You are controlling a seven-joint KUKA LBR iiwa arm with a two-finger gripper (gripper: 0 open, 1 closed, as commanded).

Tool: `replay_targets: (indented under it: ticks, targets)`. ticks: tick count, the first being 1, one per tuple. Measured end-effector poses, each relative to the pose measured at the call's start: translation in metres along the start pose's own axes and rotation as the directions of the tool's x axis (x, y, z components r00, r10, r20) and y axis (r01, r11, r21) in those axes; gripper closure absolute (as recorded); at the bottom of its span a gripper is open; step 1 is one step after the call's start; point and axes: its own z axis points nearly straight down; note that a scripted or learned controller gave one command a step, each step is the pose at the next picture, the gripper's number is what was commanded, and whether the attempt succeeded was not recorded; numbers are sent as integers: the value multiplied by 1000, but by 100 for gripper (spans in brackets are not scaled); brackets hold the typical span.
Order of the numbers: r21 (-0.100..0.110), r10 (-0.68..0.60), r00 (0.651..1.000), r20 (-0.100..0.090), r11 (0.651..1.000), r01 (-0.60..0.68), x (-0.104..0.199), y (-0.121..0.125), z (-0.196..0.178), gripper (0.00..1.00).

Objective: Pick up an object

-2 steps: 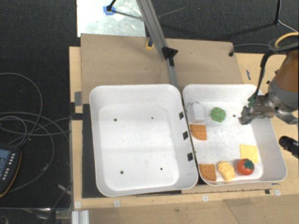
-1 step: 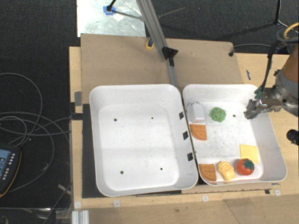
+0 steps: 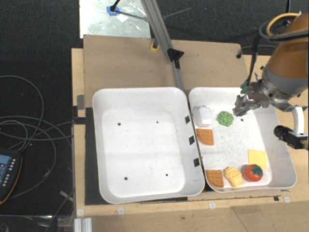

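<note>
right-hand white bin [image 3: 277,144] holds a bumpy green ball [image 3: 225,118] beside the pincer [image 3: 240,108], grip unclear.

A brown bench [image 3: 125,62] carries 2 shallow white bins side by side; the left bin [image 3: 104,105] has 4 small dark dots on its floor. A grey pole [image 3: 159,21] slants from the top edge down to the gap between the bins. Behind the bench lies a pale sheet [image 3: 96,13] with a blue piece [image 3: 114,10]. Black cables [image 3: 29,120] loop over the dark floor at left, near a handheld device [image 3: 7,173].
</note>
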Motion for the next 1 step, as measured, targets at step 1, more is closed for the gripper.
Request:
replay_targets:
  ticks: [1]
  targets:
    - [-1, 0, 1000, 0, 1000, 0, 53, 17, -4, 100]
